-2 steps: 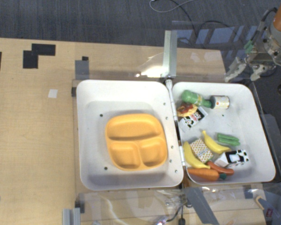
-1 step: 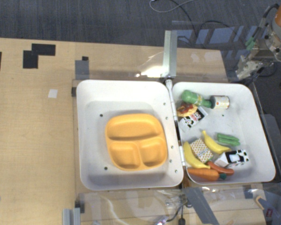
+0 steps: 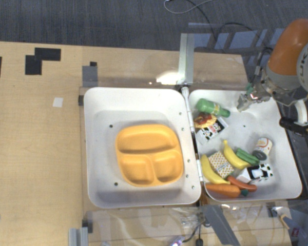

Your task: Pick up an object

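We see the gripper (image 3: pixel 245 102) hanging over the far corner of the right bin (image 3: pixel 277 118), above bare white floor, and we cannot tell how it is set from this slant. Nothing sits between it and the bin floor that we can make out, so we judge the pick as not yet begun. The nearest candidate is the green bottle (image 3: pixel 212 107), lying on its side just to the gripper's left, with a little clear space around its far end. Below it lies a cow-patterned carton (image 3: pixel 211 131), and the near corner holds a crowd: two bananas (image 3: pixel 231 155), a carrot (image 3: pixel 223 190), a small white cup (image 3: pixel 263 146). The left bin (image 3: pixel 100 137) bears a yellow divided tray (image 3: pixel 146 154). To do this well, we would aim for the bottle, closing across its narrow width rather than along its length, and steer clear of the tangled pile.
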Tool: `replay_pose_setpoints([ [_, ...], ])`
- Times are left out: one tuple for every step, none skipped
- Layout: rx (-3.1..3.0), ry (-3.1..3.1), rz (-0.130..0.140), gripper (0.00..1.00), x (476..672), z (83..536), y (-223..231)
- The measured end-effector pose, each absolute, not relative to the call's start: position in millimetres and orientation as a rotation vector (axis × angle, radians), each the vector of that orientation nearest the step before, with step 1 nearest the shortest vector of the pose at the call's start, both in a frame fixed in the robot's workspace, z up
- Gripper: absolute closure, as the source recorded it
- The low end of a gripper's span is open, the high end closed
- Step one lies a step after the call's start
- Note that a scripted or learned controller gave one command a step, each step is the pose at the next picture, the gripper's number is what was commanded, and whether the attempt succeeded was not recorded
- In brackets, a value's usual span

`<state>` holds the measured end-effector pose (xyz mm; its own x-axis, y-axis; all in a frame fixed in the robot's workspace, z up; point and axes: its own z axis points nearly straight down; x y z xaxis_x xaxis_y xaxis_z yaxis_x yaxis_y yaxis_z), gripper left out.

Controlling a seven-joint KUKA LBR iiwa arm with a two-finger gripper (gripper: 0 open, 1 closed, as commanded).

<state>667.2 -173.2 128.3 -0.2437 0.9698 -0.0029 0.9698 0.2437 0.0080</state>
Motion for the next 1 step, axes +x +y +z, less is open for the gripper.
replay_pose_setpoints([
  [1.511,2.741,0.008,1.0,635.8,88.8,-144.8],
])
